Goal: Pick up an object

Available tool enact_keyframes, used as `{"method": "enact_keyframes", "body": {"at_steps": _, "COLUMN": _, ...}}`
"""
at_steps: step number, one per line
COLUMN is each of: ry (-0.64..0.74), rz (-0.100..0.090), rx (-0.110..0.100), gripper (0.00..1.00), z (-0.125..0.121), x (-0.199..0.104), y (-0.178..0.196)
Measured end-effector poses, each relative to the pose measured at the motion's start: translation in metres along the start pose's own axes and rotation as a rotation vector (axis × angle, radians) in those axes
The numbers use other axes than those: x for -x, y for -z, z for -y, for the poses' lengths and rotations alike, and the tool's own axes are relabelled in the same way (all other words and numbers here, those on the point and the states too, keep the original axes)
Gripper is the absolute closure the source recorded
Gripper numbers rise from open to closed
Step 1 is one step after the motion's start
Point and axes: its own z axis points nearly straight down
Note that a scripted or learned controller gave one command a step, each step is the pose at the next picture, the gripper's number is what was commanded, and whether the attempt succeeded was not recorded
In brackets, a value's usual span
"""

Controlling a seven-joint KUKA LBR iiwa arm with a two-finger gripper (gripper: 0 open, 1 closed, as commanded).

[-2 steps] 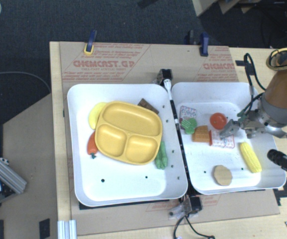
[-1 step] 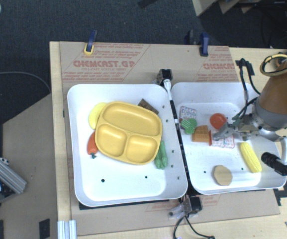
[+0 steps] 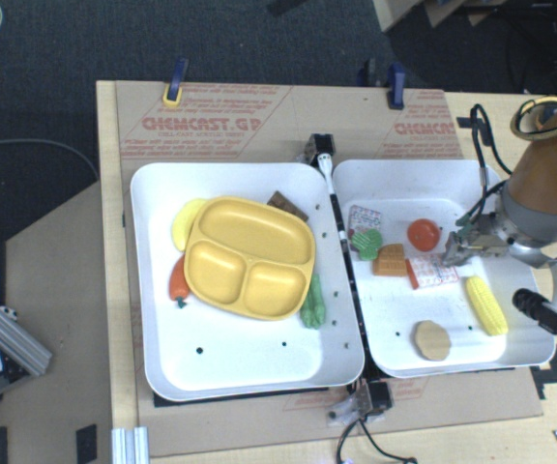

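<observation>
**Arm parked over the right bin, nothing obviously grabbed**

Going left to right. The left bin [image 3: 153, 288] is mostly taken up by a big yellow divided plate [image 3: 248, 257], three compartments, lying flat. Poking out from under it: an orange-red carrot-looking thing [image 3: 178, 282] at its left edge, a yellow piece [image 3: 186, 221] at the upper left, something dark brown [image 3: 286, 203] at the top, and a green veggie [image 3: 313, 304] at its lower right, up against the divider between the bins.

The right bin [image 3: 395, 351] has the loose stuff. Near its left side there's a small printed packet [image 3: 364, 217] with a green toy [image 3: 366, 244] just below it, then an orange-brown block [image 3: 391, 260], a red tomato [image 3: 423, 233], a red-and-white card [image 3: 431, 275], a tan round potato-ish lump [image 3: 432, 340] toward the front, and a yellow corn cob [image 3: 486, 304] on the right.

The hand [image 3: 455, 250] comes in from the right, low over the bin, between the tomato and the card. Honestly can't tell if it's clenched or released, too blurry and small.
</observation>
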Motion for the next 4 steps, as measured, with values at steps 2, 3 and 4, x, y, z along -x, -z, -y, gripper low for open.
{"method": "enact_keyframes", "body": {"at_steps": 2, "ry": 0.001, "rz": -0.003, "rx": -0.01, "gripper": 1.0, "z": 0.007, "x": 0.007, "y": 0.123}}
{"method": "enact_keyframes", "body": {"at_steps": 3, "ry": 0.0, "rz": -0.004, "rx": -0.014, "gripper": 1.0, "z": 0.007, "x": 0.007, "y": 0.123}}
{"method": "enact_keyframes", "body": {"at_steps": 4, "ry": 0.005, "rz": -0.008, "rx": -0.019, "gripper": 1.0, "z": 0.001, "x": -0.045, "y": 0.113}}
